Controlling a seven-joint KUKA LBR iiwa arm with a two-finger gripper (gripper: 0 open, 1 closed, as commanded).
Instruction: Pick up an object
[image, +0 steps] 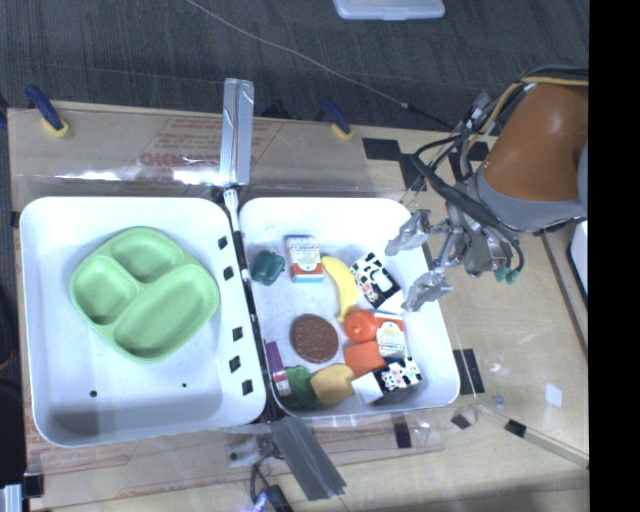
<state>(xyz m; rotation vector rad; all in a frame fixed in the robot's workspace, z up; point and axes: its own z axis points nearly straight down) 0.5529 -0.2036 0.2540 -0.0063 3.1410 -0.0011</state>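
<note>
Hand: you'll find the hand (422, 262) over the right rim of the right bin (330, 207), its two fingers spread apart with nothing between them.
Arm: the grey arm with its orange band (535, 140) comes in from the desk's right side, above the bare desk (520, 350).
Right bin: you have a clutter of small things here, all lying loose.
Banana (343, 283): it lies near the bin's middle, running from the back toward the front.
Cow-print box (376, 279): it sits just beside the banana, toward the right rim, the nearest thing to the hand.
Brown disc (315, 338): it lies flat in the middle, in front of the banana.
Orange pieces (362, 340): they sit right of the disc, beside a small white carton (391, 338).
Second cow-print box (399, 378): it rests in the front right corner.
Yellow piece (333, 383): it lies at the front rim, with a green item (298, 386) just left of it.
Back left corner: a dark green piece (267, 266) and a small printed box (302, 257) sit side by side.
Left bin (60, 400): it carries a green divided plate (145, 291), lying flat toward the back.
</note>
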